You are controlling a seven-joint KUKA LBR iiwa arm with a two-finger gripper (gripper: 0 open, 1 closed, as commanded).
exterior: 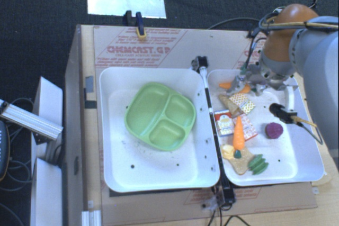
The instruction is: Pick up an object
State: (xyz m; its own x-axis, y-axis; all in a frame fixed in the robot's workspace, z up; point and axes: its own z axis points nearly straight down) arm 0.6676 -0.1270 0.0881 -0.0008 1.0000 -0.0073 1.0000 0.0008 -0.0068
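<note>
No single target is named, so we take the pile in the right bin (294, 159) as fair game. The gripper (245, 82) sits over that bin at approx 11 o'clock. Nearest to it are a small orange piece (226, 84) just at its 9 o'clock and a checkered packet (242, 105) just at its 6 o'clock.

Lower down, a carrot (238, 134) lies across a red-and-white card (224, 123). A purple lump (274, 130) sits apart at the carrot's 3 o'clock. Green pods (258, 164) rest at the bin's 6 o'clock, beside a tan biscuit (239, 161).

These all look like toy food, so prob. light, stiff and a bit slick.
- **Packet and card:** they lie flat, which makes them poor to pinch from above, so we'd go for an edge.
- **Carrot:** it tapers, so we'd close across the thick upper half, not the tip.
- **Purple lump:** it's rounded w/ free space all round, and looks the easiest grab to us.
- **Green plate (160, 115):** it sits in the left bin (122, 166), wide and thin, so rim only.

The arm (318, 45) comes in from 3 o'clock over the bench (116, 42). Its orange band (291, 16) is uppermost and the wrist is bent down toward the bin's far corner. Whether the gripper is apart or together, we can't tell, since the wrist hides it. Nothing shows in its grasp.
</note>
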